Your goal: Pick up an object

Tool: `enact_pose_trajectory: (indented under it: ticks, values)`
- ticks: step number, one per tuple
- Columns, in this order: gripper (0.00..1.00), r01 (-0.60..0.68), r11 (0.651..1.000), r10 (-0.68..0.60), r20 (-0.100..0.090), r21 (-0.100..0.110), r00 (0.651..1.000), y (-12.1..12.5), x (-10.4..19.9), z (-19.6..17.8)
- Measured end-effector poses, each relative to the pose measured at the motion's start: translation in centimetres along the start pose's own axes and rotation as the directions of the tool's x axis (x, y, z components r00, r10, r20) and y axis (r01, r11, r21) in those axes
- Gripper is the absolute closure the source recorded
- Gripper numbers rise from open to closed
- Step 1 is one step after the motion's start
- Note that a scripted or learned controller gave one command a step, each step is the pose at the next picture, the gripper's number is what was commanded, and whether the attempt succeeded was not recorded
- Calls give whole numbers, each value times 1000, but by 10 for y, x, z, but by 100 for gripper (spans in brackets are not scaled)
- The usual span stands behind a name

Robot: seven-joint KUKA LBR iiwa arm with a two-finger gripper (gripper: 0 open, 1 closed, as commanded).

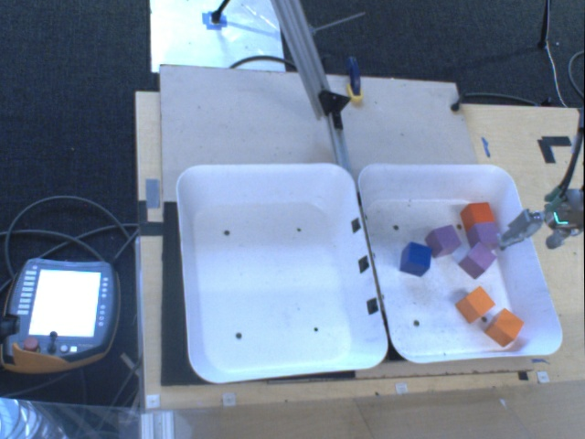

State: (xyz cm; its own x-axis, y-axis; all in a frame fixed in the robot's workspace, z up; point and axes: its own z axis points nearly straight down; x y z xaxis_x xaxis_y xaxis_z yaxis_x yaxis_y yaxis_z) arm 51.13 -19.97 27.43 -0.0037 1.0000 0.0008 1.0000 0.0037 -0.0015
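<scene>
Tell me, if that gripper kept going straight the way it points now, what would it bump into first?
Probably the purple cube by the right bin's edge. The gripper points leftward and its tip already overlaps that cube in the picture, though its height above the cube is unclear.

Left bin wide open, right bin crowded.
Left bin (pixel 274 273) floor bare, free approach anywhere. Right bin (pixel 439 190): blocks bunched 1 to 5 o'clock, namely purple cubes (pixel 463 245), orange blocks (pixel 489 316), blue cube (pixel 415 259) near centre; open floor at 7 and 11 o'clock. Slanted pole (pixel 302 44) crosses overhead at 12.
</scene>
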Motion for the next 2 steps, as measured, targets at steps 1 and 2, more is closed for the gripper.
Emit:
enact_pose_trajectory:
  ticks: [1,2]
  values:
    - [0,0,1000,0,1,-3,1000,1,0,-2]
    - [0,-1,1000,1,0,0,1000,8,1,42]
